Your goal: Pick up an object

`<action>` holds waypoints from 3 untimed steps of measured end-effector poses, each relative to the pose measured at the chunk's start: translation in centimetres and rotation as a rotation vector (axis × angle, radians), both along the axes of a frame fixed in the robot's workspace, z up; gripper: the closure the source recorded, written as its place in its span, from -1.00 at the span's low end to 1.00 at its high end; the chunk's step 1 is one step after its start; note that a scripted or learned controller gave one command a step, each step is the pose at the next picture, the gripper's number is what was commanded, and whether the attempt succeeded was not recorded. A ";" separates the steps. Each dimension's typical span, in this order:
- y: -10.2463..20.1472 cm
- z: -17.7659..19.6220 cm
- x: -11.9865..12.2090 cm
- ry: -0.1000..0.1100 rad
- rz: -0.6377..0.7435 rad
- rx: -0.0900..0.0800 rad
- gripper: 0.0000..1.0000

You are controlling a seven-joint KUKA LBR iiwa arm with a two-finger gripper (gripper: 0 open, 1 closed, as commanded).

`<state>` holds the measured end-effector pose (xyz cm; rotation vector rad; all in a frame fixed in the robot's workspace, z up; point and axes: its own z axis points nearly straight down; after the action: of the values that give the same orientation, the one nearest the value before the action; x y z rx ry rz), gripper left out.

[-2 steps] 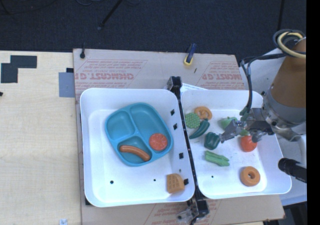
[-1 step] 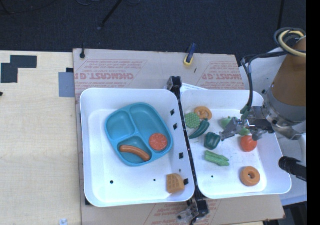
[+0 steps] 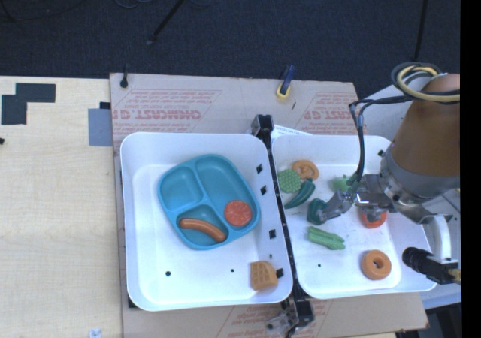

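Two shallow white bins (image 3: 143, 179) sat on the surface; my claw (image 3: 325, 212) hung over the right bin's six toy foods, fingers' state impossible to tell, beside a ridged green plastic pickle (image 3: 325, 237).

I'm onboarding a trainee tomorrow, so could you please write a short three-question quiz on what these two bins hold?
1. True or false: the sausage lies in the blue tray.
2. Which bin holds the doughnut? A. left bin B. right bin
3. Fill in: the waffle lies in the left bin, ____ the blue tray.

Key: 1 true; 2 B; 3 outside
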<state>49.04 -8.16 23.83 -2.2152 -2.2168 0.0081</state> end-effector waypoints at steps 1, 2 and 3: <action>0.2 -6.4 -0.6 0.003 -0.001 0.001 -1.00; -0.2 -11.3 -0.1 0.000 -0.001 0.000 -1.00; -0.2 -15.2 -0.1 -0.006 -0.002 -0.002 -1.00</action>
<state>48.98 -8.31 8.62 -2.2215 -2.2187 0.0033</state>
